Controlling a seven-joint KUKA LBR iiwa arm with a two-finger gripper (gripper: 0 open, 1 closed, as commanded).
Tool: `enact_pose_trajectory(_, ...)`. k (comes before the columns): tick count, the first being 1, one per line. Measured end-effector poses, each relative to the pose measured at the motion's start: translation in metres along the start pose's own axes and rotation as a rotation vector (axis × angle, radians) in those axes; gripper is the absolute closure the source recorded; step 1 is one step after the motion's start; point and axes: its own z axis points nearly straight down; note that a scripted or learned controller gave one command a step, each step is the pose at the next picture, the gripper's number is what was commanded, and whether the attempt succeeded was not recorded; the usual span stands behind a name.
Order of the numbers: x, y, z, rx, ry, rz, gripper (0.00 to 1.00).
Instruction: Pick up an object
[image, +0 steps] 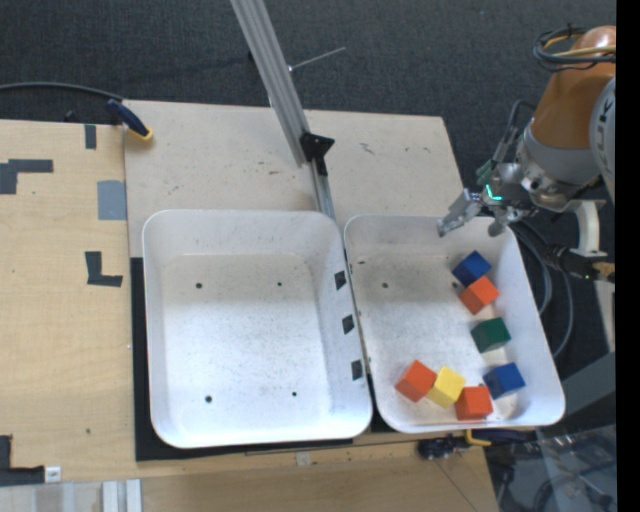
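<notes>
Several small cubes lie in the right bin (395, 300). A blue cube (471, 267) and an orange cube (480, 293) touch near the right wall, with a green cube (490, 333) and a second blue cube (505, 378) below them. An orange cube (415, 381), a yellow cube (447, 385) and a red-orange cube (474, 401) cluster at the front. My gripper (472, 224) hovers over the bin's far right corner, just beyond the upper blue cube. It is open, with nothing between its fingers.
The left bin (240, 320) adjoins the right one. A slanted metal pole (285, 90) rises behind the two bins. Black cables (560, 270) hang by the arm at the right bin's outer side.
</notes>
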Motion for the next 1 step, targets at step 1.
enact_pose_trajectory(1,-0.0002,0.0009,-0.0028,-0.004,-0.002,-0.001,0.0)
